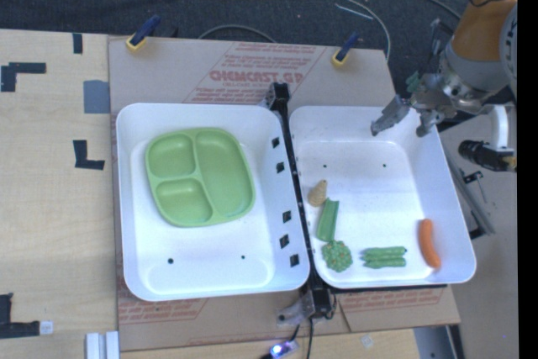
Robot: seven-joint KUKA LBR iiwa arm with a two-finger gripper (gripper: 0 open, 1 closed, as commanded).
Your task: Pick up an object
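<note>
The gripper (405, 118) is hovering over the far right edge of the right bin (353, 149), fingers spread, nothing between them. The left bin (134, 181) is holding a green divided plate (199, 176). Near the right bin's front are lying a tan food piece (317, 194), a green pepper strip (327, 219), a broccoli floret (337, 256), green beans (384, 256) and an orange carrot (429, 242) by the right wall.

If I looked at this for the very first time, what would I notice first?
Probably the bright green divided plate sitting in the left bin. Next, the little play foods in the right bin: an orange carrot by its right wall and green broccoli near the front. The gripper hangs open over that bin's back right corner.
</note>
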